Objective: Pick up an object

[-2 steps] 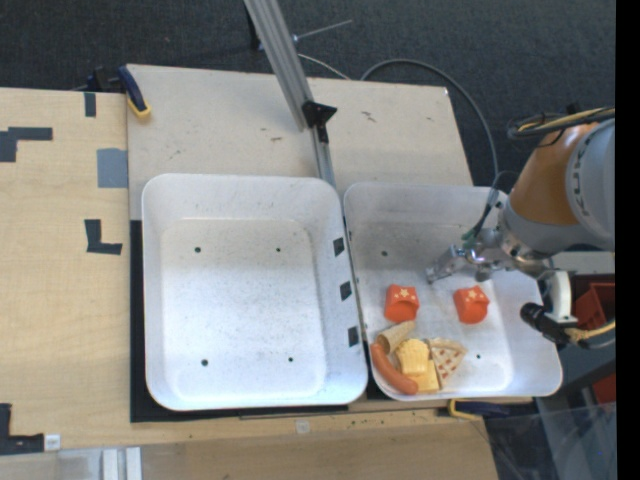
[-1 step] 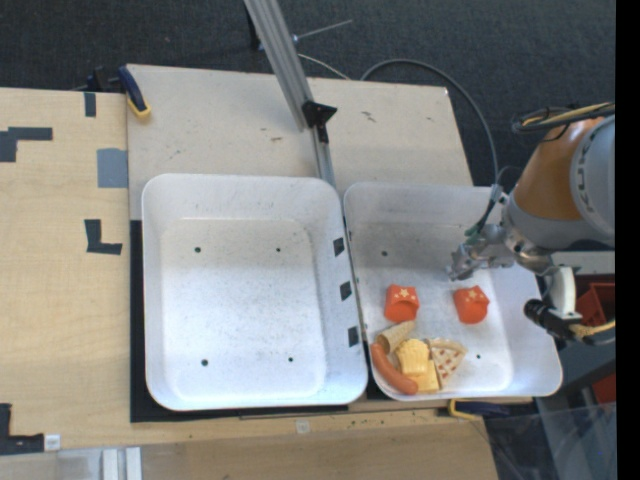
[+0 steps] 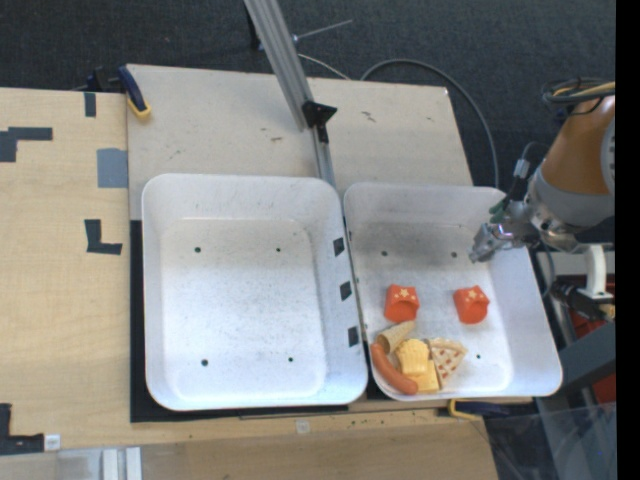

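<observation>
The right bin (image 3: 420, 208) holds two red strawberry-like pieces, one (image 3: 401, 302) near its middle and one (image 3: 471, 304) further right. At the bin's front lie a sausage (image 3: 392, 371), a cone-shaped piece (image 3: 396, 335), a yellow block (image 3: 416, 360) and a pizza slice (image 3: 449, 356), packed close together. My gripper (image 3: 487, 242) hangs over the right side of this bin, up and right of the right red piece, with nothing seen between its fingers. The arm's orange band (image 3: 580, 158) shows at the right edge.
The left bin (image 3: 240, 288) stands beside the right one, with black clips on the shared rim. A slanted metal pole (image 3: 285, 58) rises behind the bins. A blue and yellow clamp (image 3: 134, 92) sits at the bench's back left. A cable loops behind the right bin.
</observation>
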Available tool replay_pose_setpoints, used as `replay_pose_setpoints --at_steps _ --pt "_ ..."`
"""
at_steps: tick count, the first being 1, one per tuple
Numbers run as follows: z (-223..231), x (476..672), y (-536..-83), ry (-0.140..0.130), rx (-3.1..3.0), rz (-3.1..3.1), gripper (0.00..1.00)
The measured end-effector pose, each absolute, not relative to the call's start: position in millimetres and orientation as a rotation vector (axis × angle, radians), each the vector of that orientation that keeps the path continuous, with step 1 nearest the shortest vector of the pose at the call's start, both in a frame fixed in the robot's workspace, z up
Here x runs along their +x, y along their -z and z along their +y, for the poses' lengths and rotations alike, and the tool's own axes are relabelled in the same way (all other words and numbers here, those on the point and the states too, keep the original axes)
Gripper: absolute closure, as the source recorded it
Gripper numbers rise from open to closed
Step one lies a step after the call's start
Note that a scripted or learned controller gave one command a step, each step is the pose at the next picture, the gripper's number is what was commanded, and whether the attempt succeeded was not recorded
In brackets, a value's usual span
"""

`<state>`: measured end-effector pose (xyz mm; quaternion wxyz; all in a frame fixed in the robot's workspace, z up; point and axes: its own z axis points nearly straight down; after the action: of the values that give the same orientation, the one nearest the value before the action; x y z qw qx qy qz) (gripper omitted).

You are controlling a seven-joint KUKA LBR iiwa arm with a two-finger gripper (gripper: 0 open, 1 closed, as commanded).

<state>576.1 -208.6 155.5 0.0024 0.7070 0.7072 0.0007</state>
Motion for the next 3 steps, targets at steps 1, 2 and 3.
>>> replay_pose_setpoints --at_steps 1,2,3 --pt "-203.0 578.2 -199.5 -0.003 2.217 2.221 1.00" --pt "-202.8 579.5 -252.9 -0.004 2.216 2.220 1.00" --pt "-154.3 582.3 -240.7 0.001 2.217 2.229 1.00"
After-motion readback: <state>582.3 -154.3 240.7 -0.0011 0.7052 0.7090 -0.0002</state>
